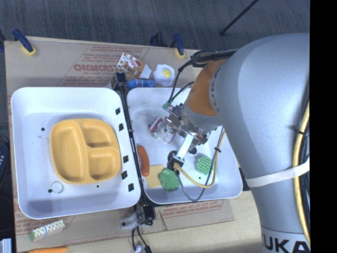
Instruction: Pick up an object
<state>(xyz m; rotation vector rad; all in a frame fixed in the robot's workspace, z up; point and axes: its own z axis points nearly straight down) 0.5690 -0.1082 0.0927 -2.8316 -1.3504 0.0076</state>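
Two shallow white bins sat side by side on one sheet of cardboard [95, 62]. The left bin [31, 104] held one thing, a yellow plate [84, 149] with three compartments, lying flat in its middle. The right bin [139, 101] held five things. One red-and-white packet [158, 126] lay near the middle, toward the far edge. One orange stick [143, 161] lay along the left edge. One flat yellow piece [152, 179] and one green lump [169, 179] touched each other in the near-left corner. One green dotted piece [204, 164] lay toward the right edge. The gripper [168, 122] hung low over the right bin, just beside the packet on its right. Whether it was clenched, released or touching the packet could not be told. On the cardboard past the bins' far edge stood three small things close together: one printed carton [129, 63], one blue piece [141, 83] and one white cup with a yellow middle [164, 74]. One speckled wrapper [47, 229] lay at the cardboard's near-left corner. Three blue clamps [23, 42] gripped the far edge.
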